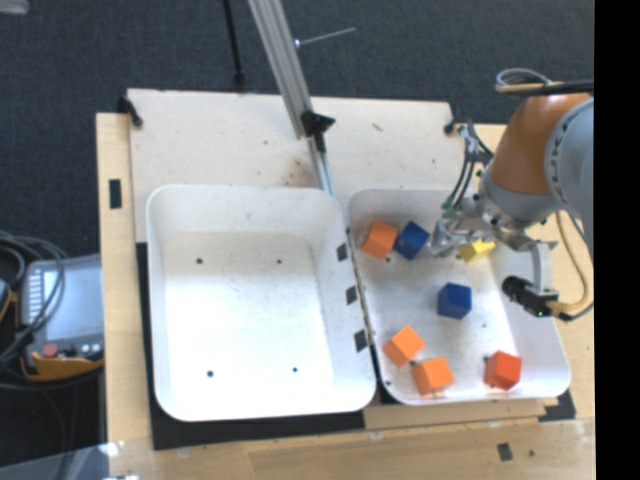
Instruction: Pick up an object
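Starting at the left of the frame, we see the left bin point(250, 298) with nothing lying in it, its right wall pressed against the right bin point(530, 378), so little room lies between them. Along that shared edge sit an orange cube point(379, 238) and a blue cube point(411, 240), touching each other in the upper part of the right bin. Lower down, two orange cubes point(405, 344) point(433, 375) lie close together near the bottom rim, with a second blue cube point(454, 300) alone in the middle and a red-orange cube point(502, 369) at lower right.

Further right, the jaws point(455, 240) are low in the upper right of that bin, just beside a yellow block point(476, 250). We judge this the reaching or closing step on that block. Whether they are parted or clenched we cannot tell.

Next, we think, comes a firm close and a straight lift; the bin's right wall is near, so sideways room is scant.
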### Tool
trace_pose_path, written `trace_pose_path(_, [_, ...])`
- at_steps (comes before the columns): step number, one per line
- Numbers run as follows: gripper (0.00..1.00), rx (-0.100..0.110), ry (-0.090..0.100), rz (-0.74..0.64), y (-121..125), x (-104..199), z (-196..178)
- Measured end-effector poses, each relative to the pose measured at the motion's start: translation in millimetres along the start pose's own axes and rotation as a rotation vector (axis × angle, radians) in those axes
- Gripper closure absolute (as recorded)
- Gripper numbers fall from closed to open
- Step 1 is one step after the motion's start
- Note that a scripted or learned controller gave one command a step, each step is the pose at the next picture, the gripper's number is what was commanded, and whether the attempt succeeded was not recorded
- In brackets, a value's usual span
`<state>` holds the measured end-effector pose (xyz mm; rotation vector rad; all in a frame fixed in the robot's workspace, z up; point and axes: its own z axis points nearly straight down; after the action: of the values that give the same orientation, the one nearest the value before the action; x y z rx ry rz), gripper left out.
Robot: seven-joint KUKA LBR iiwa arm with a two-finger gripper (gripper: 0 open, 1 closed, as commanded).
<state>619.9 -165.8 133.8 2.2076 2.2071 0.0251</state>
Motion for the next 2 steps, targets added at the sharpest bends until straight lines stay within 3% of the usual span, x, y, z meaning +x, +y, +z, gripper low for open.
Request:
trace_pose_path(1, [1.0,0.02,0.001,0.005,-5,-9,-53])
trace_pose_path(2, [1.0,0.017,0.001,-0.004,-2,-10,-107])
